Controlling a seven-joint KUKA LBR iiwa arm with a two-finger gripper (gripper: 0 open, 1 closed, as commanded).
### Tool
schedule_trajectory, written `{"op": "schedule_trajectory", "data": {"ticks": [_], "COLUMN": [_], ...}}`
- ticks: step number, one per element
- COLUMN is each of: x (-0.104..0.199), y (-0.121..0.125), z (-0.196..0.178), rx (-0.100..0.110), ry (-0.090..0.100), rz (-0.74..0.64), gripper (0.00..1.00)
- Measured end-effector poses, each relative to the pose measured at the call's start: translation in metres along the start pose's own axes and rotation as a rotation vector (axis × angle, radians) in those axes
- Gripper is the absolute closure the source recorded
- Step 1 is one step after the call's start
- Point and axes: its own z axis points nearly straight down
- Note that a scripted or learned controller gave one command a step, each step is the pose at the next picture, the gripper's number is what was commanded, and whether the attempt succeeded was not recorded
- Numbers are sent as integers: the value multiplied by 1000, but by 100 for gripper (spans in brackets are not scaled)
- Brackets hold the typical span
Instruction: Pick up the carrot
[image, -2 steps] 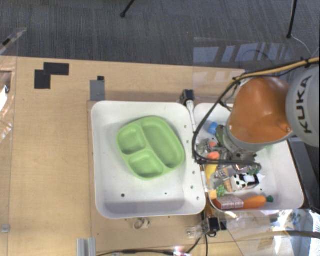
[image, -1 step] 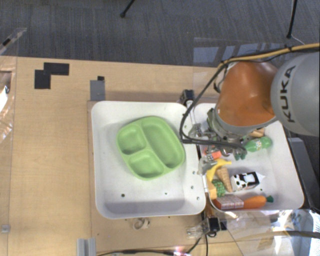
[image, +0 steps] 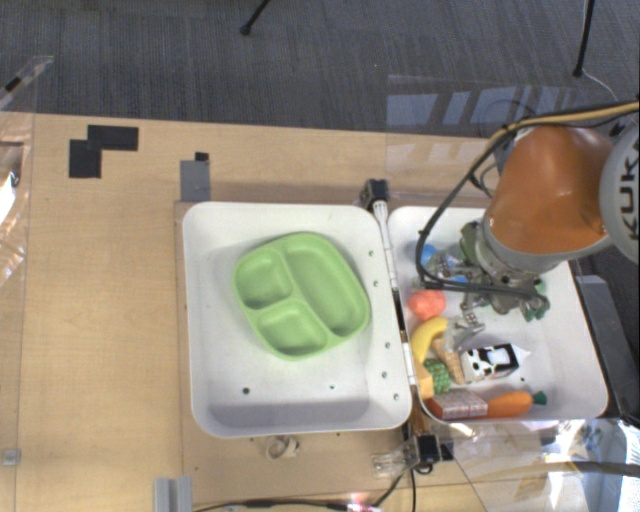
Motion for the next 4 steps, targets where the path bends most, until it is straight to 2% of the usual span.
{"op": "schedule_trajectory", "data": {"ticks": [1,2,3,4], "x": [0,-3,-34,-33], "y": [71,69,24,25], "z": [0,-12,-148,-145], "rx": [-8,-4,2,-2], "ry": [1,-10,-11,-5], "rz": [76,76,-179,-180], "gripper": [0,100,100,0]}}
